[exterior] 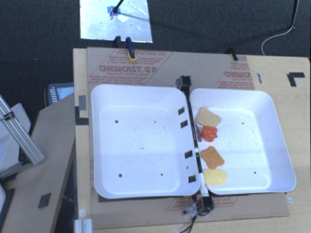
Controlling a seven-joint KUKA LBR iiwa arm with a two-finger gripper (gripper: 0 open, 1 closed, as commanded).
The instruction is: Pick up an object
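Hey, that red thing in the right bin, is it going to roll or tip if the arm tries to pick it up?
The red thing looks chunky and rounded, so a nudge may shift or roll it. It touches the tan piece and sits near the bin wall, probably leaving little room. It looks small and likely light.

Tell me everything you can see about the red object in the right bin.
The red object is small, blocky and bright red-orange, probably plastic or foam; finer detail is too blurred to tell. It lies flat on the floor of the right bin, near the wall shared with the other bin. Its upper edge touches or slightly overlaps the tan piece above it, and it sits apart from the orange piece below.
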